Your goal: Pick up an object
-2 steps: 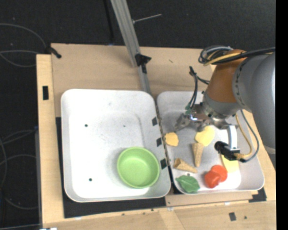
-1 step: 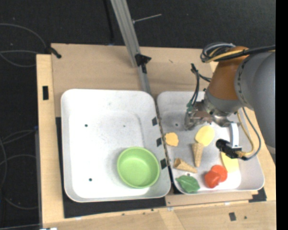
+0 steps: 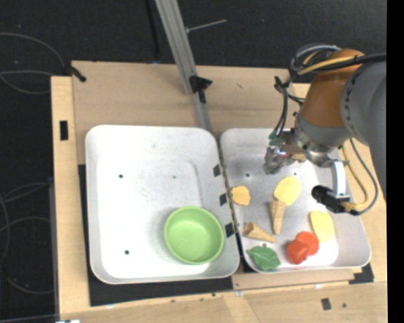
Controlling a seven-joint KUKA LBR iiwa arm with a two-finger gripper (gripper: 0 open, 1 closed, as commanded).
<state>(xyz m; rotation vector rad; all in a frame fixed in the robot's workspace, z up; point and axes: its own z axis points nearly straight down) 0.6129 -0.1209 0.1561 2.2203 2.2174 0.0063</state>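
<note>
The camera looks down at a slant on a wooden bench (image 3: 141,93) that carries two shallow white bins side by side. The left bin (image 3: 141,173) holds a light green bowl (image 3: 194,235), which stands upright near the bin's front right corner.

The right bin (image 3: 246,157) holds several small toy foods, all in its front half. A small yellow-orange piece (image 3: 240,195) lies close to the bin's left wall. To the right of it is a yellow lemon-shaped piece (image 3: 287,190), and just below this, touching or almost touching, an ice cream cone (image 3: 277,215) with its tip pointing to the front. A second, smaller cone (image 3: 259,232) lies on its side near the left wall. In front of it is a green leafy piece (image 3: 264,257), and beside that a red pepper-like piece (image 3: 301,246). A yellow oblong piece (image 3: 322,225) lies just behind and to the right of the red one.

The arm (image 3: 330,96) reaches in from the right, with its orange band above the wrist. The gripper (image 3: 277,159) is over the back part of the right bin, above bare floor, just behind the lemon-shaped piece. It holds nothing that I can see, and its state I cannot tell.

A grey metal pole (image 3: 178,46) goes up from between the bins.
</note>
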